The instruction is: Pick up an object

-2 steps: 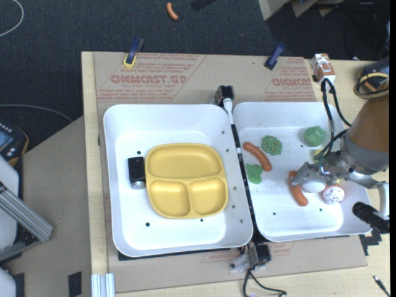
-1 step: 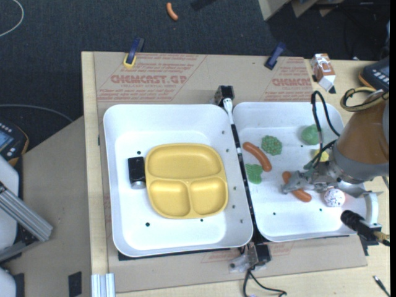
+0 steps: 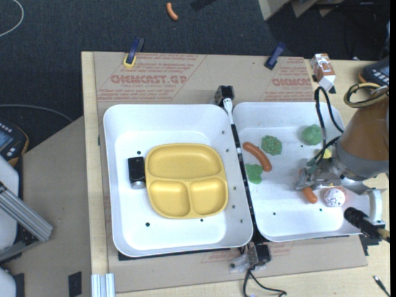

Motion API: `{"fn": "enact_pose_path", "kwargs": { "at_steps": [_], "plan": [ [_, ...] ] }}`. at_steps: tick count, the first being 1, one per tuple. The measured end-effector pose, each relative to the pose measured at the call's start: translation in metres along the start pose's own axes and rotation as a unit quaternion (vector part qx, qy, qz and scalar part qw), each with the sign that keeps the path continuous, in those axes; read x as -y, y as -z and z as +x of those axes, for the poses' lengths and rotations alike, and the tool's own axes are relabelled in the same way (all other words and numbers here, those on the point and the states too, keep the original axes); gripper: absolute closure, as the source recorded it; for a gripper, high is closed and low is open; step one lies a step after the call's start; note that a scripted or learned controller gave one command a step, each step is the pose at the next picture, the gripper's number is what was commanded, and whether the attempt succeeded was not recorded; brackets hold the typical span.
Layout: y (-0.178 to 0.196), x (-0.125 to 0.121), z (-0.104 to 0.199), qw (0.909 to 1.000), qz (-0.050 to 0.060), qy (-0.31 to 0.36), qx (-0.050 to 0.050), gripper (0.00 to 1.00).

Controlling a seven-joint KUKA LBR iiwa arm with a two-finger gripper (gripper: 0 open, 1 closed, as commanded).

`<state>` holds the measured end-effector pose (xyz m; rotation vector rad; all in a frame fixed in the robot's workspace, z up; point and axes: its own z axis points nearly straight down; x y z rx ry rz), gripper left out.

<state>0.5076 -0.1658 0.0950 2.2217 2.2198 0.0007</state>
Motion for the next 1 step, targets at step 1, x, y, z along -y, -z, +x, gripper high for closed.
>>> {"fn": "enact_pose_path", "kwargs": {
  "at_steps": [1],
  "plan": [
    [0.062, 0.0039, 0.0015, 1.0, -0.003, 0.001, 0.001, 1.0]
  ]
}}
